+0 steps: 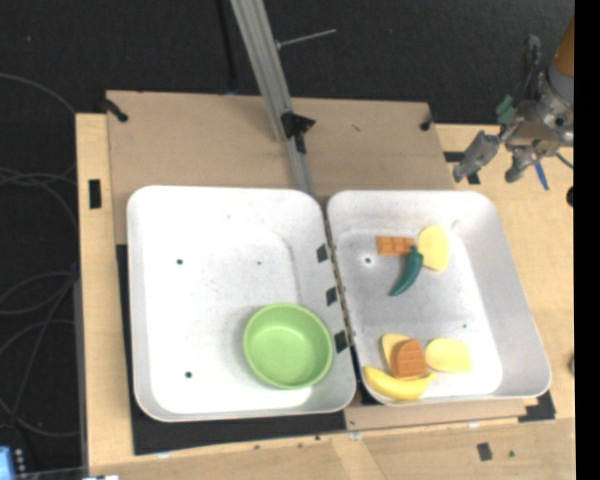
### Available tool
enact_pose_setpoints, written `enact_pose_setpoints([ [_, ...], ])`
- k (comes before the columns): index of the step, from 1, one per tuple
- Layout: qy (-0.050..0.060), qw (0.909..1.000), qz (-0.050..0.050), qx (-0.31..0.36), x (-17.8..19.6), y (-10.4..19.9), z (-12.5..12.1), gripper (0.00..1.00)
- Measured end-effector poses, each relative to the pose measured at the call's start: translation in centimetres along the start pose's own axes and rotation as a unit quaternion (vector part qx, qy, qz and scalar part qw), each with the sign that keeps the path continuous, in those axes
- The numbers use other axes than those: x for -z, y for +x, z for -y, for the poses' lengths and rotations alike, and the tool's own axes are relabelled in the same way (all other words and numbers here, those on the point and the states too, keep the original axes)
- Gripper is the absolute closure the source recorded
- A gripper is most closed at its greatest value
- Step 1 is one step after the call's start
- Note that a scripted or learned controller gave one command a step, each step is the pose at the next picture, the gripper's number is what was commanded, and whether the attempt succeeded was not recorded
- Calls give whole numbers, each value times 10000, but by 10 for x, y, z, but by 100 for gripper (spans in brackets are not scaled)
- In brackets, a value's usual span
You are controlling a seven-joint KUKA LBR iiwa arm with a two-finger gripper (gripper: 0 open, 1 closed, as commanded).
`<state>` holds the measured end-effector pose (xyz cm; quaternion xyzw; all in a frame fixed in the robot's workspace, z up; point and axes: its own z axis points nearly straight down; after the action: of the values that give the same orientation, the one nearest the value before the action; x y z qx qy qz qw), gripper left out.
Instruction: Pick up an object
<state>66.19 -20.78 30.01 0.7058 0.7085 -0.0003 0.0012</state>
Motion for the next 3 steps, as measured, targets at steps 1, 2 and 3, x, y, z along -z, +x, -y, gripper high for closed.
enact_pose_setpoints([
  [1, 6, 10000, 13, 2, 0, -1, 0, 0],
  [2, 13, 10000, 14, -21, -55, -11, 0, 0],
  [3, 33, 10000, 2, -24, -115, -11, 8, 0],
])
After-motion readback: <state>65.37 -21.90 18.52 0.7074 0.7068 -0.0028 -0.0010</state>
